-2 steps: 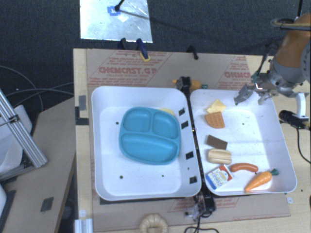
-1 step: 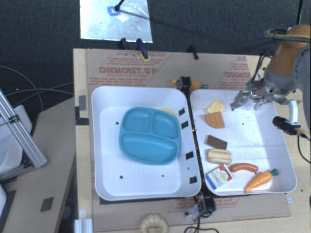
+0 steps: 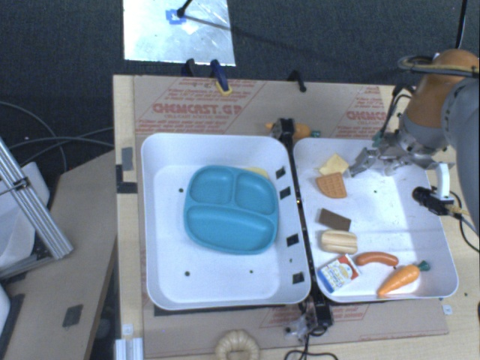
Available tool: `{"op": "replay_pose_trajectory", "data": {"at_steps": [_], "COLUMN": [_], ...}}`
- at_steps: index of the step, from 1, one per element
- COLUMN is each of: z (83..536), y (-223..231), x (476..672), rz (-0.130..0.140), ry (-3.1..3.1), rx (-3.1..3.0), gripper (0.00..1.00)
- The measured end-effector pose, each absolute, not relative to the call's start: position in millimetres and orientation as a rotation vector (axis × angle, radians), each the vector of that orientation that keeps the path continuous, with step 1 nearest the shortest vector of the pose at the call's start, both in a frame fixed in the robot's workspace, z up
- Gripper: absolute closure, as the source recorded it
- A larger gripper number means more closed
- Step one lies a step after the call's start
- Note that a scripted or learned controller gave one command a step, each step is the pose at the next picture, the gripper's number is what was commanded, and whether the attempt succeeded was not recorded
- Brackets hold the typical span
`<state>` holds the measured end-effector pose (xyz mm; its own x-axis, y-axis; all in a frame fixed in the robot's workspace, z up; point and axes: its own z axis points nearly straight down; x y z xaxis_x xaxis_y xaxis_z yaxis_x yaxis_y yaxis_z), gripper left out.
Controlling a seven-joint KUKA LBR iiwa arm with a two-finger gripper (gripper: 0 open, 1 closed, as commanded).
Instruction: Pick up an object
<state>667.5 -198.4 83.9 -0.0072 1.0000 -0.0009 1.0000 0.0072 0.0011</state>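
Observation:
The right bin (image 3: 431, 235) holds several toy foods. A yellow cheese wedge (image 3: 334, 163) and an orange cracker (image 3: 331, 186) lie at its far left. Below them sit a brown block (image 3: 334, 219) and a pale bun (image 3: 339, 241). Along the near edge are a small white, blue and red carton (image 3: 337, 273), a red sausage (image 3: 376, 259) and an orange carrot (image 3: 399, 277). My gripper (image 3: 369, 160) hangs over the far part of this bin, just right of the cheese wedge, with nothing seen in it.
The left bin (image 3: 161, 223) carries a blue divided plate (image 3: 231, 208), with a small yellow thing (image 3: 259, 172) peeking from behind its far edge. An orange thing (image 3: 301, 131) sits behind the bins at the divider. The arm (image 3: 439, 103) comes in over the right bin's far right corner.

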Motion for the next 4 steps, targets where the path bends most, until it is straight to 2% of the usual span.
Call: {"op": "replay_pose_trajectory", "data": {"at_steps": [1,2,4], "z": [97.6,152.9,227.0], "y": [-198.8,-199.3,-200.7], "x": [669.3,681.4,681.0], "rz": [0.004,0.006,0.005], "ry": [2.226,2.223,2.225], "rx": [2.206,2.21,2.211], "gripper": [1.0,1.0,1.0]}}
